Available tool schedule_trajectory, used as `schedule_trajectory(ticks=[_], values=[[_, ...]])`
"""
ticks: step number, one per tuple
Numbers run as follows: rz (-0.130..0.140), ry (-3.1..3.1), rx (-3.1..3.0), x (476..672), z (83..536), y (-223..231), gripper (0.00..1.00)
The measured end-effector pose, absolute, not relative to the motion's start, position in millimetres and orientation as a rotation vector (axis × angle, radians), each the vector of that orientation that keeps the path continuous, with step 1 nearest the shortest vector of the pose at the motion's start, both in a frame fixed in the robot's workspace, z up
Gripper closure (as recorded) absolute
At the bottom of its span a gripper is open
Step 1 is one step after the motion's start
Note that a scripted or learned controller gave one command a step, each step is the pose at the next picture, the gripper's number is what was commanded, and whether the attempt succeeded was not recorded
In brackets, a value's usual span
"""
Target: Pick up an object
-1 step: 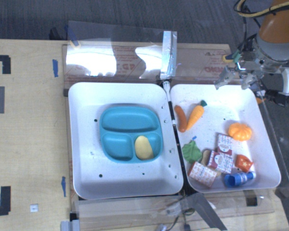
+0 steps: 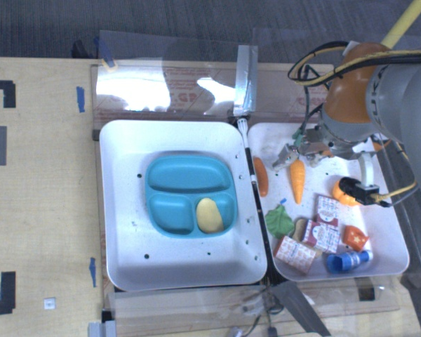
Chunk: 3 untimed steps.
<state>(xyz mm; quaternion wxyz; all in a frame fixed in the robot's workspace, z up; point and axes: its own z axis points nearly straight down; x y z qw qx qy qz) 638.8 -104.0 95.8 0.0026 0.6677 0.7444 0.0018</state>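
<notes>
Two smooth, glossy white plastic bins [image 2: 119, 258] sit on a matt pale wood desk [image 2: 38, 209]; one holds a smooth, matt blue plastic tray [image 2: 170, 181].

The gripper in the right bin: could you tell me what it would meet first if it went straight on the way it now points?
Most likely the carrot. The gripper points down into the right bin, with the carrot's top just beside its tip. Depth is unclear from this slanted view, so it might reach the bin floor next to the carrot instead.

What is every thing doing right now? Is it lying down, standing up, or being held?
gripper: low in the right bin, beside the carrot
carrot: lying flat, tip toward the near edge
blue tray: lying flat in the left bin
yellow potato: resting in the tray's small compartment
blue bottle: lying on its side
</notes>
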Motion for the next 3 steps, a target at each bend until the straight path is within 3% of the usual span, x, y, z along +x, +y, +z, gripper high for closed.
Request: schedule_trajectory(ticks=[1, 2, 3], values=[[0.005, 2.334, 2.099, 638.4, 102, -104, 1.0], [0.007, 2.134, 2.302, 668.8, 186, -51, 1.0], [0.003, 2.136, 2.3, 669.3, 193, -51, 1.0]])
